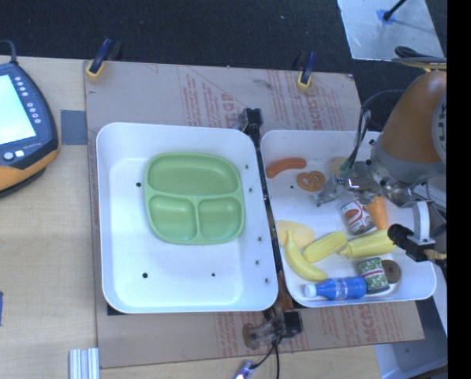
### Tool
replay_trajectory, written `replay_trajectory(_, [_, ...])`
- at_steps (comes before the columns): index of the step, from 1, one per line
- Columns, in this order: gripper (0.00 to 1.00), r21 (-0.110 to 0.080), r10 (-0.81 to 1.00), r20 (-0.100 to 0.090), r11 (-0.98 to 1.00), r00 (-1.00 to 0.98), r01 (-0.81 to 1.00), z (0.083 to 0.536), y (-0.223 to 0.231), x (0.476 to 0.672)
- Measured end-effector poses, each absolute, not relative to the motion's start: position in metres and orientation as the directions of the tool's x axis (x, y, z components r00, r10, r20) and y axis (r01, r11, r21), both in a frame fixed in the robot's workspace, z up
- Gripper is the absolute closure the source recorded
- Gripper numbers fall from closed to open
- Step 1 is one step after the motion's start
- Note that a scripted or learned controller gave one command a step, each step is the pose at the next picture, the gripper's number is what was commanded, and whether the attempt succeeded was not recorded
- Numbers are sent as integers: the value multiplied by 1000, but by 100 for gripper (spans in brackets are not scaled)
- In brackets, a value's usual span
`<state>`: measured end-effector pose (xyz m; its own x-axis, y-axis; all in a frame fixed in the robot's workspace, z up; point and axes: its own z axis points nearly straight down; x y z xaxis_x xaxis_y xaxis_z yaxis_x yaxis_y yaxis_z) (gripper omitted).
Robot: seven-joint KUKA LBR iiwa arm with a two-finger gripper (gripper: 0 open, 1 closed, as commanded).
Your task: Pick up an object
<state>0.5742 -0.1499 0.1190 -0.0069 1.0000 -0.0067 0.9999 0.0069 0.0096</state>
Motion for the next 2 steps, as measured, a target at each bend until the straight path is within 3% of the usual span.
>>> replay_trajectory(1, [0, 0, 1000, 11, 11, -11, 1000, 96, -206, 541])
replay_trajectory(2, [0, -4, 1000, 0, 7, -7, 1000, 92, -132, 597])
